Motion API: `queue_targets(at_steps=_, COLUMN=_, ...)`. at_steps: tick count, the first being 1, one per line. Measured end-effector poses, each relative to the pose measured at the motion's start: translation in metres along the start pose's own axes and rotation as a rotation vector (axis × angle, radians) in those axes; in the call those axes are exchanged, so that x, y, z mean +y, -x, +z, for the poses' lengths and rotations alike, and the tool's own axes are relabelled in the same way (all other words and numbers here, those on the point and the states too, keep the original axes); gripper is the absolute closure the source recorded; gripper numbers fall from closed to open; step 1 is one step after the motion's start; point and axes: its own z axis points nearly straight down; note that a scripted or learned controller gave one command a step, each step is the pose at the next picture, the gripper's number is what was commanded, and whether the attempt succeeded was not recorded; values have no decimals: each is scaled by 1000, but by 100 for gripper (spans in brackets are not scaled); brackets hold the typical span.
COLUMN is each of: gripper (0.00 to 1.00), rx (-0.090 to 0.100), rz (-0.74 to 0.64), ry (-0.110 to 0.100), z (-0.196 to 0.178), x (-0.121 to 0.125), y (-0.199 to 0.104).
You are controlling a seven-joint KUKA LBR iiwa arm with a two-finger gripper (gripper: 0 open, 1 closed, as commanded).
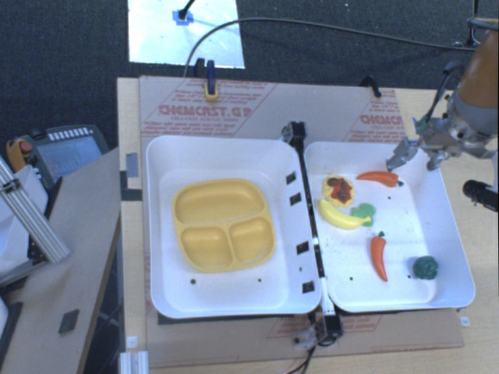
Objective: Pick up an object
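I see the gripper [419, 156] spread open with nothing in it, hovering over the right bin's [444, 232] far edge, just beside a toy chili pepper [377, 178] lying inside.

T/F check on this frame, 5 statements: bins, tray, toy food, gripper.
1. The yellow three-compartment plastic tray lies in the left white bin. True.
2. The yellow toy banana lies in the left bin. False: it lies in the right white bin.
3. Two orange toy carrots lie in the right bin, one near the far wall, one nearer the front. True.
4. The gripper holds the dark green toy broccoli. False: the broccoli lies on the bin floor near the front right corner, apart from the gripper.
5. The tray holds toy food. False: its compartments hold nothing.
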Motion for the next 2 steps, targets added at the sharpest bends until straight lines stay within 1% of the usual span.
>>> queue_targets(at_steps=1, gripper=0, rx=-3, rz=-3, ry=13, z=-9, x=3, y=-1)
queue_targets(at_steps=2, gripper=0, rx=-2, rz=-2, ry=12, z=40, x=-6, y=-1)
